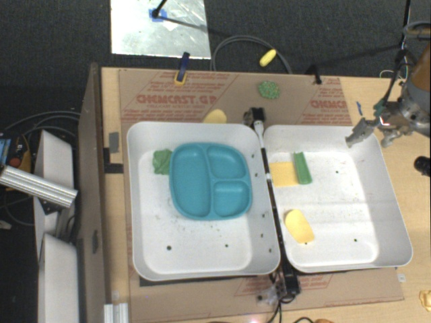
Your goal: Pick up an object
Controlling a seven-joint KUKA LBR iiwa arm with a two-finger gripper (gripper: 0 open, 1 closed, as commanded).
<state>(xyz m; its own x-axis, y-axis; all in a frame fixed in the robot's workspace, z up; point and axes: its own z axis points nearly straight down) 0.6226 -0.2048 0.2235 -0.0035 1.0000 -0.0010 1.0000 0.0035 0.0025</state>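
Observation:
The right bin (384,214) holds three things near its left side: a flat yellow block (283,174), a green stick (301,167) lying against the block's right edge, and a yellow oval piece (300,226) further toward the front. My gripper (372,136) hangs over the bin's far right corner, well away from all three. Its two fingers are spread apart, open, with nothing between them. In the left bin (148,247) lies a blue divided plate (210,181) with a small green piece (161,161) at its left edge.
Behind the bins, on the cardboard, lie a yellow piece (215,116) and a round green piece (269,89). A black clamp (256,118) sits where the two bins meet. A yellow object (268,58) lies on the floor beyond the bench.

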